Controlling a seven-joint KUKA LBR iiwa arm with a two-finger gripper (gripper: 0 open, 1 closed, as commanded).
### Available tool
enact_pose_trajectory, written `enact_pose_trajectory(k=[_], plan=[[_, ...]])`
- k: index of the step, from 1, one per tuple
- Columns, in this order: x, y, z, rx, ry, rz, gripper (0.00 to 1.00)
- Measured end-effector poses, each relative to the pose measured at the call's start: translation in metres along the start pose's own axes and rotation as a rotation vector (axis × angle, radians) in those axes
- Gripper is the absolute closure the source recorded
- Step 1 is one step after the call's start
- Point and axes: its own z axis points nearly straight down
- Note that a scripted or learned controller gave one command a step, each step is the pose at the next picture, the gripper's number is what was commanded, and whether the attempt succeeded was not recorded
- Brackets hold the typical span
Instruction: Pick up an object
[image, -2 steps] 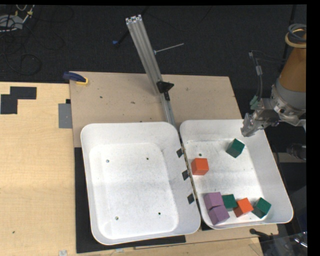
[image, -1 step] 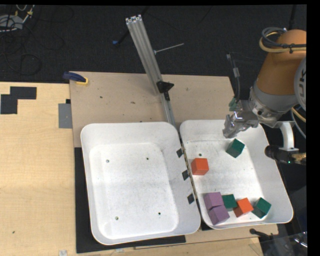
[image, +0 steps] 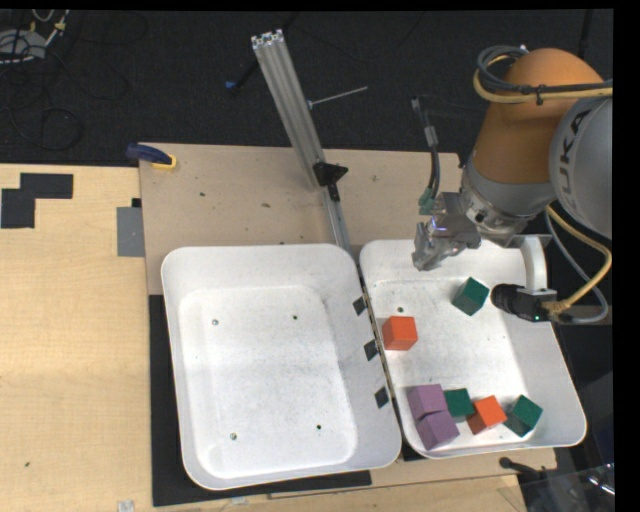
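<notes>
My gripper (image: 428, 252) hangs over the far end of the right bin (image: 535, 375), and nothing shows between its fingers. An orange cube (image: 400, 332) lies near the bin's left wall, below and left of the gripper. A green cube (image: 470, 296) sits just to the gripper's right and a little nearer. At the bin's near end lie two purple blocks (image: 431, 414), a small green block (image: 459, 403), an orange block (image: 488, 412) and another green block (image: 523, 414).
The left bin (image: 200, 290) lies beside the right one, with black clips along the shared wall. A slanted aluminium bar (image: 296, 120) rises behind the bins. The grey arm with its orange band (image: 530, 110) fills the upper right.
</notes>
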Motion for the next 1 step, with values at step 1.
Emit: enact_pose_trajectory(k=[1], plan=[[0.053, -0.0015, 0.002, 0.002, 0.0, -0.001, 1.0]])
